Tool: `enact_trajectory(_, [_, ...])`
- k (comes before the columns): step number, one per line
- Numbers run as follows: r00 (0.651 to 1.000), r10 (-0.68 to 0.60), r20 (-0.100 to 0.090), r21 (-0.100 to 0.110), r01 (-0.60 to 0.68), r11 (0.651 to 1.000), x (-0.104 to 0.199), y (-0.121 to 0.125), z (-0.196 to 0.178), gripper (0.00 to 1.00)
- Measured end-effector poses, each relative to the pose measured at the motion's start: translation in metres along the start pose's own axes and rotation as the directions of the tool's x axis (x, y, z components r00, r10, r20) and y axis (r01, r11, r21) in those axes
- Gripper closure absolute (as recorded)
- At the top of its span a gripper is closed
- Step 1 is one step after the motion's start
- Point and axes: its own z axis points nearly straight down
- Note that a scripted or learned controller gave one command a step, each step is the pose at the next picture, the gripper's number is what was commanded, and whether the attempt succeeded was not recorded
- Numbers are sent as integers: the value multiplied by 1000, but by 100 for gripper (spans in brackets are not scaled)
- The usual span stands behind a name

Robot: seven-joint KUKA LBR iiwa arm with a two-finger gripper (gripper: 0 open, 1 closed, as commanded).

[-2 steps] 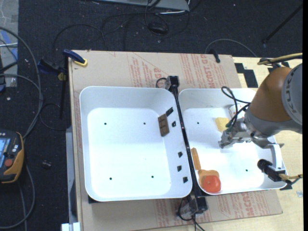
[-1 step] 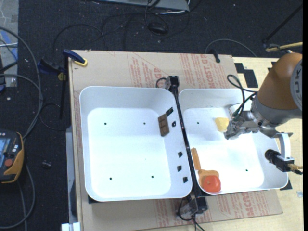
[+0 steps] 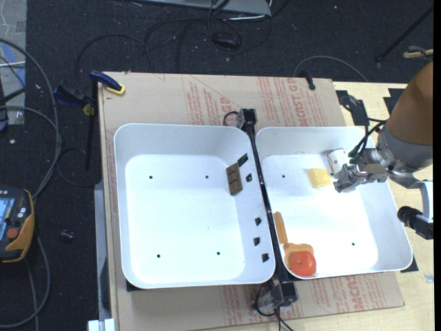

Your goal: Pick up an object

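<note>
Jaws — whether apart or together cannot be told — sit low in the right bin (image 3: 386,254) just beside the pale yellow block (image 3: 319,178), so a closing try there could nudge it aside rather than catch it.

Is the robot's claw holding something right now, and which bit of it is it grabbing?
Nothing visibly. The gripper hangs just right of the pale yellow block, with nothing seen between its fingers.

left bin (image 3: 138,143) floor open, brown block (image 3: 235,180) against its right wall
</note>
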Motion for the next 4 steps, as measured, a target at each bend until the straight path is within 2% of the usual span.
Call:
enact_trajectory(1, [1000, 0, -1, 2, 0, 1000, 0, 0, -22, 100])
enact_trajectory(2, [1000, -5, -2, 3, 5, 1000, 52, 1, -34, 100])
enact_trajectory(3, [1000, -5, -2, 4, 5, 1000, 101, 7, -29, 100])
enact_trajectory(4, [1000, -5, -2, 4, 5, 1000, 148, 0, -38, 100])
